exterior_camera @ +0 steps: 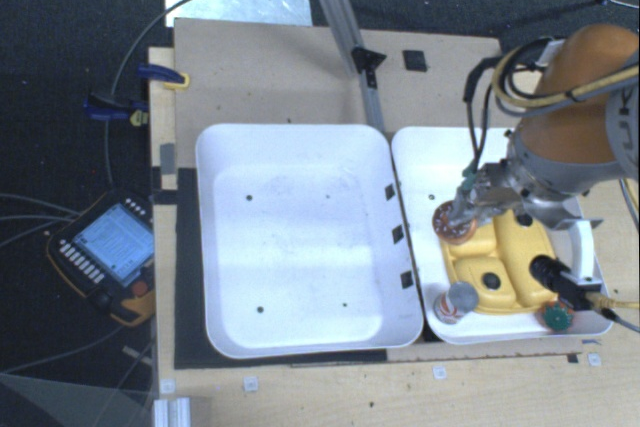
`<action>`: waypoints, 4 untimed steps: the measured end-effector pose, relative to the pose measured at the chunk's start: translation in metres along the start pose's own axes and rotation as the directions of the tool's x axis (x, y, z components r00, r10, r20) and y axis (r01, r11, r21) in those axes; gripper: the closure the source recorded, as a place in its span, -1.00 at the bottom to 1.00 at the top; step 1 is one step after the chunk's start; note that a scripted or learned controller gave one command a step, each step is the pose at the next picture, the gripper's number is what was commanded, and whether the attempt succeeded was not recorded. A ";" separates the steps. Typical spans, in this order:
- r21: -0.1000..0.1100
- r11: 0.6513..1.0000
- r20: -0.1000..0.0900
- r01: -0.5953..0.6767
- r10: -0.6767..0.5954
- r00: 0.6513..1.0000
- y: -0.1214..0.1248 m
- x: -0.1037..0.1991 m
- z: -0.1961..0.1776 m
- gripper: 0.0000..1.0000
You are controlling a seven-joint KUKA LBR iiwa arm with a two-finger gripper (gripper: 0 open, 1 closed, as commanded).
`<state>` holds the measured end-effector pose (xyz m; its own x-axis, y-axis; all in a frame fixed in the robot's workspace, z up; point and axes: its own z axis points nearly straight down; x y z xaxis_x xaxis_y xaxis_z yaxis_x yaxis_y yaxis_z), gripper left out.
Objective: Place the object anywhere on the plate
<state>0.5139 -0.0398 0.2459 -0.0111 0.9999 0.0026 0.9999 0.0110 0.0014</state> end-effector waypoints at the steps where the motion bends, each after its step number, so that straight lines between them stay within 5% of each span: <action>1: 0.001 1.000 0.000 -0.001 0.001 1.000 0.004 0.056 0.009 1.00; 4: 0.000 1.000 0.000 0.000 0.000 1.000 -0.020 0.220 0.013 1.00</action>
<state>0.4916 0.1802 0.2335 -0.0112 0.9999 0.0030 0.9999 0.0112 0.0009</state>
